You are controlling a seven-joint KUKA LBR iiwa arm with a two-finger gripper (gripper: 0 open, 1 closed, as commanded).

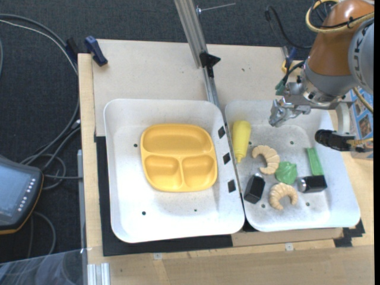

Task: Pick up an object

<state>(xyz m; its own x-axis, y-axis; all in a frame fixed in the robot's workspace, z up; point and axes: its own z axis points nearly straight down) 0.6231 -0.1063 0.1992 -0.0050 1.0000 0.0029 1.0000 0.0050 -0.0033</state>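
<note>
Claw [279, 119]: poised over right bin [338, 209], upper part; finger state cannot be told. Yellow bottle [240, 139], two croissants [266, 158] [282, 195], green piece [286, 172] lie below. Left bin: yellow tray [178, 157].

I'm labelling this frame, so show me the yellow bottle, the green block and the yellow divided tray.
yellow bottle [240, 136]: camera view, middle of its body.
green block [314, 161]: camera view, centre of its top face.
yellow divided tray [178, 140]: camera view, floor of its large compartment.

I see the bench [148, 70] carrying two white bins side by side — left bin [119, 159], right bin [338, 200] — on a black mat [107, 242].
</note>
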